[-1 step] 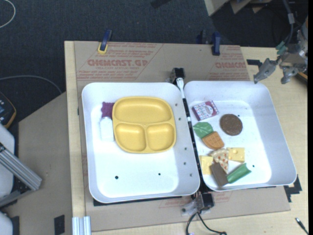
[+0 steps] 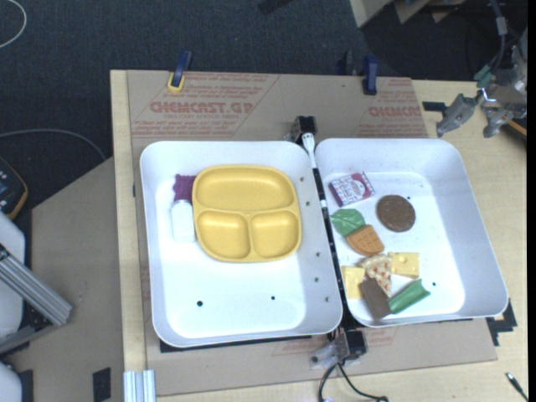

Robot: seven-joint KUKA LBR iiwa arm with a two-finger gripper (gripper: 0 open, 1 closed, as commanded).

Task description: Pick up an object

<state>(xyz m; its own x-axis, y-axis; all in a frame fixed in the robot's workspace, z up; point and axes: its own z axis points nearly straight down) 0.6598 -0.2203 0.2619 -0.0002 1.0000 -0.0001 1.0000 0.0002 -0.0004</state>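
The gripper (image 2: 469, 114) hangs above the surface past the right bin's (image 2: 469, 193) far corner, its 2 jaws spread, holding nothing.

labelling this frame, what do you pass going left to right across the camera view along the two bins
white bottle → yellow divided tray → green leaf-shaped piece → brown round disc → right bin's far wall
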